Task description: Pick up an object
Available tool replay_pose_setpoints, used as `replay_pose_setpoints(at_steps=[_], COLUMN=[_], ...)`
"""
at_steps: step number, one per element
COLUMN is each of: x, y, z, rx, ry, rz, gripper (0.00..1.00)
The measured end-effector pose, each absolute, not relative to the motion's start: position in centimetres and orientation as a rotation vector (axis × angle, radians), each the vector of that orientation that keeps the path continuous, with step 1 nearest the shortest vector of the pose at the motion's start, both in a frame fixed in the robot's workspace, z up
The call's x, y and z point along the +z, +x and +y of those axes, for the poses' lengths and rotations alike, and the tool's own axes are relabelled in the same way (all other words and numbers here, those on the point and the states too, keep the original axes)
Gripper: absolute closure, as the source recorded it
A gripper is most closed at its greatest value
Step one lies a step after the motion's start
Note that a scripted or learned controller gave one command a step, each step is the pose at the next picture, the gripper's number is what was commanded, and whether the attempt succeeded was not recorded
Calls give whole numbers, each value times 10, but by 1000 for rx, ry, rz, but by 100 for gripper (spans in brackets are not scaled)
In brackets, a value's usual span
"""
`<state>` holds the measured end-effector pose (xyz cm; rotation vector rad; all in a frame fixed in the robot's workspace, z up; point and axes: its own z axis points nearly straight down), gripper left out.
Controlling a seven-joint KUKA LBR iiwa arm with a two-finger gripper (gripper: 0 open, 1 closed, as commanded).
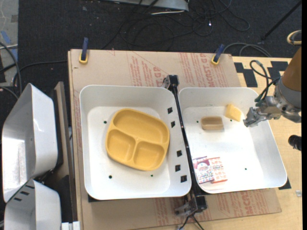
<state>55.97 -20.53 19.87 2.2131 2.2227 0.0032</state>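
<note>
Gripper (253,117) sits over the right bin's (259,174) right side, just right of the yellow block (233,112); can't tell its state. Tan block (212,123) lies left of that, red-and-white packet (210,169) near the front. Yellow divided plate (137,139) in the left bin (93,128).

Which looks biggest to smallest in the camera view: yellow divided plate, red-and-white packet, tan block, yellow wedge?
1. yellow divided plate, clearly largest
2. red-and-white packet
3. tan block
4. yellow wedge
The last two look close in size, so that order is unsure.
</note>
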Motion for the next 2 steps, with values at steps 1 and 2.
replay_pose_setpoints(at_steps=[1, 2], x=[249, 243], y=[561, 559], z=[-205, -162], rx=[3, 0], ry=[2211, 2214], rz=[2223, 2230], gripper=[100, 100])
